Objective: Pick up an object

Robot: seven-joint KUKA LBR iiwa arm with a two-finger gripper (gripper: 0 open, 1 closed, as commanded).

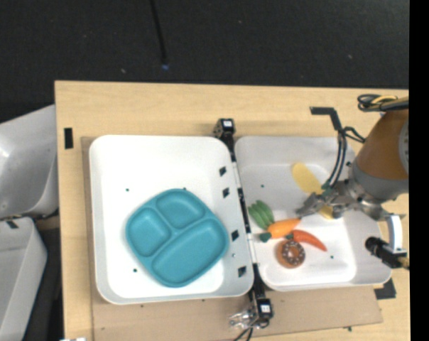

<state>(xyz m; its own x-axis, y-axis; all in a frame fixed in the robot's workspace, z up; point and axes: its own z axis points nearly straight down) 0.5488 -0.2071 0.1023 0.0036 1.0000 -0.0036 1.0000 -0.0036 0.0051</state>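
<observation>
A brown doughnut [292, 253] lies nearest, in the right bin [342, 275], beside a red pepper [310, 239] and carrot [283, 226]. The jaws [315, 204] hover near a yellow piece [306, 177]; their state is unclear.

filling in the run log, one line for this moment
gripper low in right bin | beside yellow piece | carrot untouched | no grasp seen

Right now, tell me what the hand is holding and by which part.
It cannot be told. The hand is low in the right white bin, beside the yellow banana-shaped toy, but no object shows between its tips.
</observation>
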